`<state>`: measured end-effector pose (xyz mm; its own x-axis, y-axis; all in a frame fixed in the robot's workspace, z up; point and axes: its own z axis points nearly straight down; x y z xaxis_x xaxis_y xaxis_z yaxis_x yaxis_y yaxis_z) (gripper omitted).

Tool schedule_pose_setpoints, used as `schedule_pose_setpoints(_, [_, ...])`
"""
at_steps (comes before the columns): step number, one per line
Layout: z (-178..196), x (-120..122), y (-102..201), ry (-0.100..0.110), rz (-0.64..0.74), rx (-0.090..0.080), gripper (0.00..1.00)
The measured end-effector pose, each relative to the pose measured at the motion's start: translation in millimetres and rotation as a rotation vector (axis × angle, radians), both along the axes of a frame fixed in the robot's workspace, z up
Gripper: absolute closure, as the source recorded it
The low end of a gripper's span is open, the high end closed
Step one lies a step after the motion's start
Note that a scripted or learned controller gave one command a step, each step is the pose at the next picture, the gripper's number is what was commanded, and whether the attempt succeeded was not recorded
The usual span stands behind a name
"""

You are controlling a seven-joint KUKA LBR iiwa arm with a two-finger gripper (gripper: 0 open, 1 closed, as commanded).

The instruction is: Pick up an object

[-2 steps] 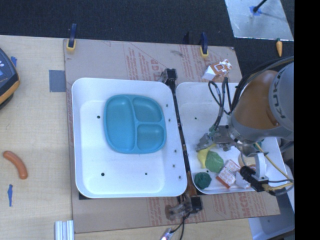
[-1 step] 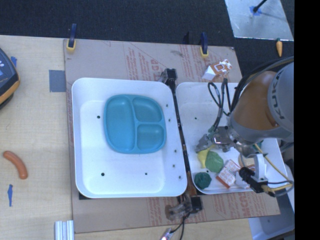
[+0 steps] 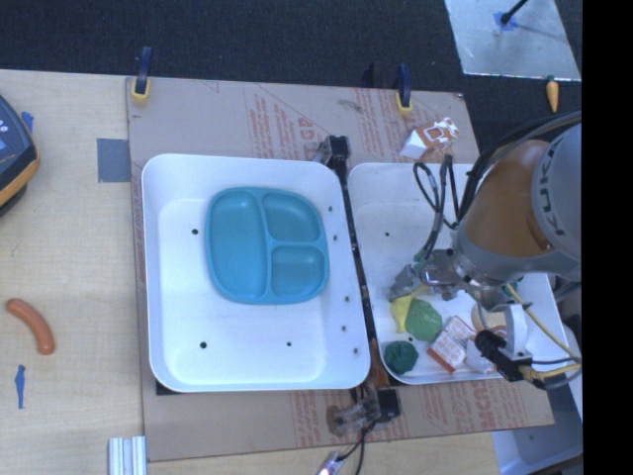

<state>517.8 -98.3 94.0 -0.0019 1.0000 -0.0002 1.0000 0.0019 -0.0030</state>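
Note:
My gripper (image 3: 413, 281) is low in the right bin (image 3: 381, 206), just above a small heap of objects. Directly below it lie a yellow piece (image 3: 399, 312) and a light green piece (image 3: 424, 321). A dark green round object (image 3: 401, 355) sits at the bin's front edge. A red and white packet (image 3: 451, 344) lies to the right of the green piece. The arm's orange band (image 3: 506, 206) and grey wrist cover the bin's right half. In the left bin (image 3: 178, 344) rests a blue divided plate (image 3: 267, 244).
A sausage-shaped toy (image 3: 31, 325) lies on the bench far left. A dark device (image 3: 15, 156) sits at the left edge. A small orange and white item (image 3: 432, 138) lies behind the right bin. Cables trail from the wrist across the bin's back.

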Motion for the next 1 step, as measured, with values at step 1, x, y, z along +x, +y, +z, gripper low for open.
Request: schedule_pose_setpoints(1, [-2.5, 2.6, 1.6, -0.001, 0.0, -0.001, 0.0])
